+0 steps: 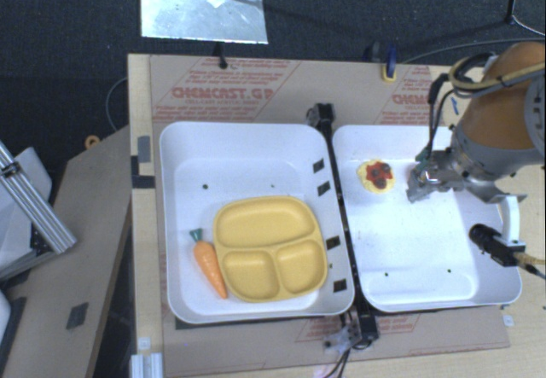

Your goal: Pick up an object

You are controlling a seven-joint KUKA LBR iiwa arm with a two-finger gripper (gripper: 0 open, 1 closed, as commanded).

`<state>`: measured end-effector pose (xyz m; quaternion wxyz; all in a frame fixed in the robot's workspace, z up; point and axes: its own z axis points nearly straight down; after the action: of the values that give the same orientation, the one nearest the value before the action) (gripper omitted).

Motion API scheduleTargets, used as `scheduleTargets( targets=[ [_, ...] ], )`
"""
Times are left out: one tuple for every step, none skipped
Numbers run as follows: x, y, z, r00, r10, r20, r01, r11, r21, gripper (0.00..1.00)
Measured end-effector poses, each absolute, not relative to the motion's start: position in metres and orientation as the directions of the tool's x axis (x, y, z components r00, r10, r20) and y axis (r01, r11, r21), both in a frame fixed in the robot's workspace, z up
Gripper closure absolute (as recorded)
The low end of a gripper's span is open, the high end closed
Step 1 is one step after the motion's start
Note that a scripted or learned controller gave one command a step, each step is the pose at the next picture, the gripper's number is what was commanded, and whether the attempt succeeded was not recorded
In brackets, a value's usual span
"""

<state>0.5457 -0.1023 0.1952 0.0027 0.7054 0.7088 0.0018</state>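
Grey two-finger gripper (421, 183) over right shallow white bin (426, 274), just right of small round yellow toy with red topping (376, 175) | finger state: cannot tell | advice: centre over toy, descend square, close evenly | left bin (183, 197): yellow divided plastic tray (269, 247), orange toy carrot (208, 266)

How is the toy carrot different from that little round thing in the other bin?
The carrot is long, orange and green-topped; the small round toy is yellowish with red on top. The carrot lies in the left bin, touching the yellow divided plate; the round toy lies in the right bin, apart from other things, close to the robot's hand. The carrot looks larger. Both rest flat on a white bin floor.
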Motion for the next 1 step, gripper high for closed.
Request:
scheduleTargets(
  targets=[
    [0.5410, -0.0942, 0.2479, -0.006, 1.000, -0.001, 1.000, 0.006, 0.007, 1.00]
  ],
)
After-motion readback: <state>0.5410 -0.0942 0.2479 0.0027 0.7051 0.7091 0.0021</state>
